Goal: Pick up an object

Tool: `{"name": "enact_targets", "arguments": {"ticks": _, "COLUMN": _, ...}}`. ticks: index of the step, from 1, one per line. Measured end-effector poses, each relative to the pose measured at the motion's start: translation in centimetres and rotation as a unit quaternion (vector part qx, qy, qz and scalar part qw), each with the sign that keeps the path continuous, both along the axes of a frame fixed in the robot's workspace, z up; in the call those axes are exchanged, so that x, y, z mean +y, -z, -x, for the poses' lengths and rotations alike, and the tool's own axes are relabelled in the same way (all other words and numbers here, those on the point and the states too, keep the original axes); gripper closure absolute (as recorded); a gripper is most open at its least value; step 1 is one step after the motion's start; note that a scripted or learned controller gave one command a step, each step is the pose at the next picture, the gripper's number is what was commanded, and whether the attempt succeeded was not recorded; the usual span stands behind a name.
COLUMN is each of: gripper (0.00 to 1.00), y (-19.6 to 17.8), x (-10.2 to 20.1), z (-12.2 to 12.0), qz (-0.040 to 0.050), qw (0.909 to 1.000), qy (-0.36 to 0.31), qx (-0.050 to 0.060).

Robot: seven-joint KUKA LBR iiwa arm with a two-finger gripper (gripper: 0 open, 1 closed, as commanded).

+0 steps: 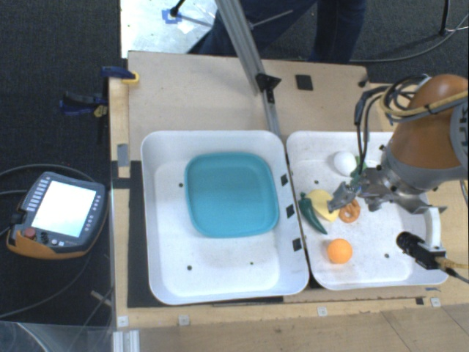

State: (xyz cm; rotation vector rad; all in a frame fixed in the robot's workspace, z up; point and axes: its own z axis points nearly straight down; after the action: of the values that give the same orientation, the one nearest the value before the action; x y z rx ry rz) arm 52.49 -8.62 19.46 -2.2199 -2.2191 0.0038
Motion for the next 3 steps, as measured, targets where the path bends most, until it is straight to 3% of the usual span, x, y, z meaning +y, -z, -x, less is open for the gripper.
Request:
{"name": "enact_targets", "arguments": {"ticks": 2, "gripper": 0.00, "y": 10.6, "x": 0.6, "z": 0.2, "qz": 0.0001, "qw": 1.0000, "qy": 0.000, "qx": -0.001}}
{"name": "enact_targets", "arguments": {"ticks": 3, "gripper": 1.00, "y": 9.4, "x": 0.6, "z": 0.1, "qz": 0.0001, "qw": 1.0000, "qy": 0.000, "qx": -0.003}}
